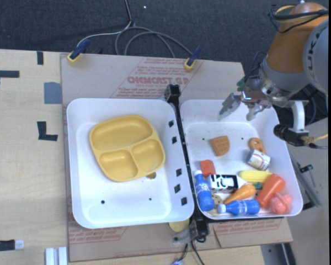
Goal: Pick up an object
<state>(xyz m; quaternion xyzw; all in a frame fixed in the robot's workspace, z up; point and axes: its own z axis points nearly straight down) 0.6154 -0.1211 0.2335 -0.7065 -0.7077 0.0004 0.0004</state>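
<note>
From my feed the arm (pixel 298 43) is cut off by the right edge, so I can't see its upper part. Toys in the right bin (pixel 289 148) are piled at the near end; a black-and-white item (pixel 223 181) is partly buried, can't ID it. Something yellow (pixel 178 225) pokes out under the bins' near edge, mostly hidden. A brownish bit (pixel 150 175) peeks from under the yellow tray (pixel 127 147). Counter (pixel 22 148) runs off frame at left.

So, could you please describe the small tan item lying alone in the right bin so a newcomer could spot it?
Start at the right bin, below the gripper. In its bare upper half lies the tan waffle-like piece, apart from the toy pile along the lower edge. It is flat, squarish and brownish, unlike the red block below it.
</note>
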